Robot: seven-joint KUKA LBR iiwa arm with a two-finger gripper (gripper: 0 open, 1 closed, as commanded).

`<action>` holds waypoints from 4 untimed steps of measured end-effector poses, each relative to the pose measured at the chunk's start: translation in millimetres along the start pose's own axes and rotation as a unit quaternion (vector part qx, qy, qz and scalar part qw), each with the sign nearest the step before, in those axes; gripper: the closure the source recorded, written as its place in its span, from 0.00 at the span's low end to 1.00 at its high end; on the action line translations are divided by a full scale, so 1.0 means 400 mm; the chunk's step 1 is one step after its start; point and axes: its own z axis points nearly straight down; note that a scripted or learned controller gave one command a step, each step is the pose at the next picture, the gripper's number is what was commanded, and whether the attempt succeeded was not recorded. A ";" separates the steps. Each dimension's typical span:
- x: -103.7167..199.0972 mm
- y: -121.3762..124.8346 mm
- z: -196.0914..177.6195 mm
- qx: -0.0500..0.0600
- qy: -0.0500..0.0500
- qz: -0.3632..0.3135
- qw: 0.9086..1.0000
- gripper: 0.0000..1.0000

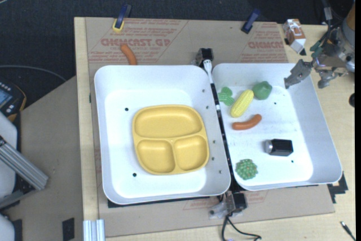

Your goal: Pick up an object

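Working from largest item down. Two shallow white plastic bins are seen side by side: the left bin carries a yellow three-compartment plastic tray; the right bin carries the loose objects.

The grey arm's two-finger gripper is seen at about 2 o'clock of the right bin, over its upper right rim. Two fingers are seen spread apart, nothing between them; nothing is held.

Candidate objects, all in the right bin and all well apart from the gripper:
- yellow toy corn cob, near 10 o'clock, lying at a slant
- orange toy sausage, just below the corn
- black rectangular block, near 5 o'clock
- green round toy vegetable, at 12 o'clock, just beside the corn's upper end
- green knobbly broccoli-like toy, at 7 o'clock, near the front wall
- small green leafy toy, at 10 o'clock, close to the dividing wall

Risks judged from this layout:
- Corn, round green toy and leafy toy are crowded; a descent there could catch two items or push one aside.
- The leafy toy sits close to the wall; a finger could be blocked by the rim.
- The rounded sausage and corn may roll out of a closing grip if approached off-centre.
- The block stands clear and is judged the safest target.
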 end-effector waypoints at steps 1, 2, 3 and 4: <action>0.001 0.005 -0.018 -0.006 -0.001 -0.001 1.000 0.00; 0.024 0.003 0.130 -0.003 0.000 -0.001 1.000 0.00; 0.023 0.026 0.251 -0.003 0.000 -0.002 1.000 0.00; 0.037 0.032 0.363 -0.003 0.000 -0.002 1.000 0.00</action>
